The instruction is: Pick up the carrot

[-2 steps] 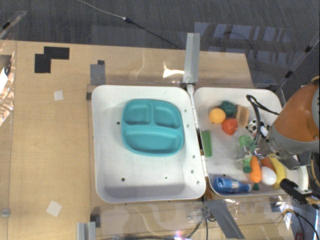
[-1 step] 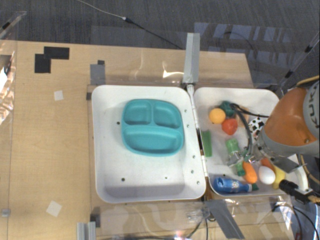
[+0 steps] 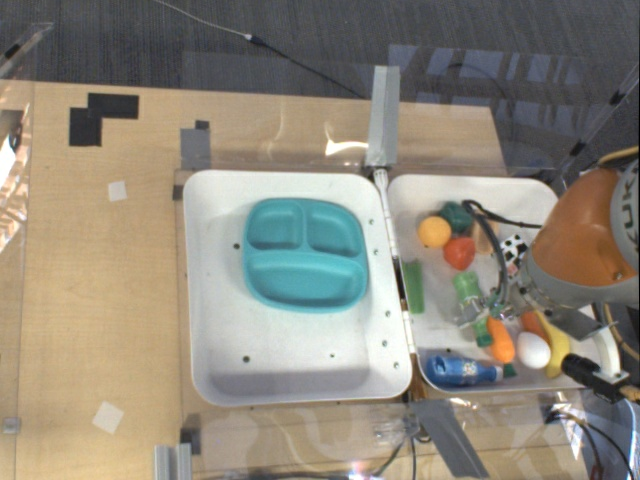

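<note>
The carrot [image 3: 501, 341] is a short orange piece with a green top, lying in the right bin [image 3: 535, 190] near its front wall. My gripper [image 3: 486, 311] hangs low over the bin, right above and slightly left of the carrot's top end. It comes down from the grey wrist and orange band [image 3: 590, 240] at the right. From this height I cannot make out whether the carrot is in its grasp.
Around the carrot lie a white egg [image 3: 533, 350], a yellow banana [image 3: 557, 349], a blue bottle [image 3: 462, 370] and a green piece [image 3: 466, 288]. Farther back are a red tomato [image 3: 459, 253] and a yellow ball [image 3: 434, 231]. The left bin [image 3: 215, 298] holds a teal divided plate [image 3: 303, 253].
</note>
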